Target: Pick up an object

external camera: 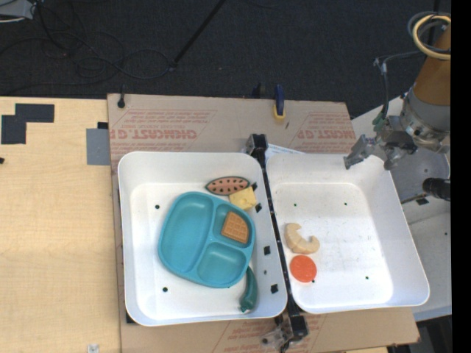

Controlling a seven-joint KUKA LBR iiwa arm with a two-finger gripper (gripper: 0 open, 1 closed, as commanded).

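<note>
In the right bin [390,219], near its left side, lie a beige curved piece [300,240] and an orange-red disc [303,268]. The left bin [140,197] bears a blue divided plate [199,245] with a brown waffle square [235,227] in one compartment. A yellow wedge [243,198] and a brown seeded oval [227,184] lie just behind the plate, and a teal pod [249,291] lies in front of it. My gripper [373,155] hangs above the right bin's far right corner, open and with nothing between its fingers, well away from every object.
A black divider [271,226] runs between the two bins. Both bins rest on brown cardboard [191,127] with a blue and yellow clamp [279,103] at its back edge. Wooden bench top [51,234] spreads out to the left.
</note>
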